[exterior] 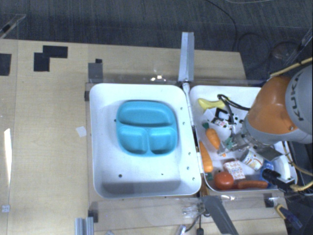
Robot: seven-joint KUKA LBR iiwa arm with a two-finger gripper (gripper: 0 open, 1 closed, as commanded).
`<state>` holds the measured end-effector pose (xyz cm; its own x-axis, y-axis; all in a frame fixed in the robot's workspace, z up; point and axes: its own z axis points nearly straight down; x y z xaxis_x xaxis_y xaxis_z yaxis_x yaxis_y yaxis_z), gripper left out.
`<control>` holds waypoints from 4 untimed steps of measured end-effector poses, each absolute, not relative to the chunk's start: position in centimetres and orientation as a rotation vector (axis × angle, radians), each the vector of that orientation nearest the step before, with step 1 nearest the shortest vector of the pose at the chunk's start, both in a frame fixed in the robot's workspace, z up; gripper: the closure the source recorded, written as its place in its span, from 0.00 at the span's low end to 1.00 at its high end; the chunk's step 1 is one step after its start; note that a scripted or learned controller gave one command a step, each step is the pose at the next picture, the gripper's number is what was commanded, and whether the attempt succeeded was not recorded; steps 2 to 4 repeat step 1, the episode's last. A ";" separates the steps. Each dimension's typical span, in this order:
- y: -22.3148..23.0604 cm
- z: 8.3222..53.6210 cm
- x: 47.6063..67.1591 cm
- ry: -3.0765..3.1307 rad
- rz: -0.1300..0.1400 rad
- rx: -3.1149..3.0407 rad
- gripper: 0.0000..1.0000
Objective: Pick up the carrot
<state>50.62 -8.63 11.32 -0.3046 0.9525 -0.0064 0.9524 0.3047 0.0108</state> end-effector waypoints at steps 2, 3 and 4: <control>-5.4 20.9 52.1 2.460 0.004 1.947 1.00; -5.4 20.9 52.1 2.460 0.004 1.947 1.00; -5.4 20.9 52.1 2.460 0.004 1.947 1.00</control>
